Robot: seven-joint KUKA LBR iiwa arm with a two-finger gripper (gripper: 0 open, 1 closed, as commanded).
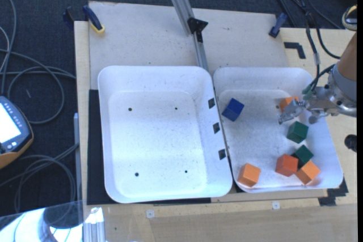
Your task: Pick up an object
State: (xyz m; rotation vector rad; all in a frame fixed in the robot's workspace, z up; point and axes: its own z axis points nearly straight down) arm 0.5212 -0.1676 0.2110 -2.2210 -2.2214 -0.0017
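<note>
Six small coloured cubes are lying in the right white plastic bin (266, 79), and the hand (295, 113), grip unreadable, is hovering above its green cube (297, 132), needing a straight, centred descent.

One fixed overhead view, slanting down on both bins (108, 122).

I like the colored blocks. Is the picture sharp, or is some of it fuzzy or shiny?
Camera view: even lighting, soft shadows; the blue block looks sharp; the gripper looks a little blurred; the left bin is bright white without harsh glare.
</note>
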